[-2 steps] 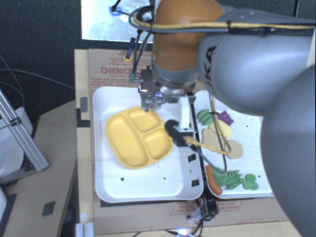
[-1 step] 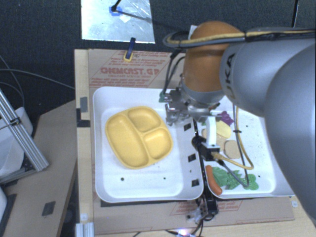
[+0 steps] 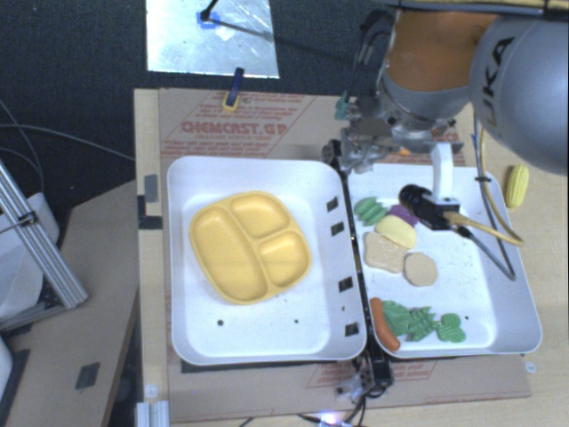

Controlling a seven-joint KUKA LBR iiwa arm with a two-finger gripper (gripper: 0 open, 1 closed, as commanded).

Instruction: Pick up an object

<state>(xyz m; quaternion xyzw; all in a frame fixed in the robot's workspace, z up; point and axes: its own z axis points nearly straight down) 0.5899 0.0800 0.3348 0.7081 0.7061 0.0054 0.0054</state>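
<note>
Since the green toy pod (image 3: 371,209) nearest the jaws looks light, stiff and slick, we'd pinch across its middle; whether the jaws are spread, we cannot tell.

Dark carpet floor (image 3: 71,52) w/ shiny sheet (image 3: 213,25) top-left, tan bench (image 3: 98,265) under cardboard (image 3: 258,123), alu frame (image 3: 36,238) at left edge.

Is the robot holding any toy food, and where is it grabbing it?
Cannot tell; the gripper sits at the back corner of the right bin, apart from the food.
</note>
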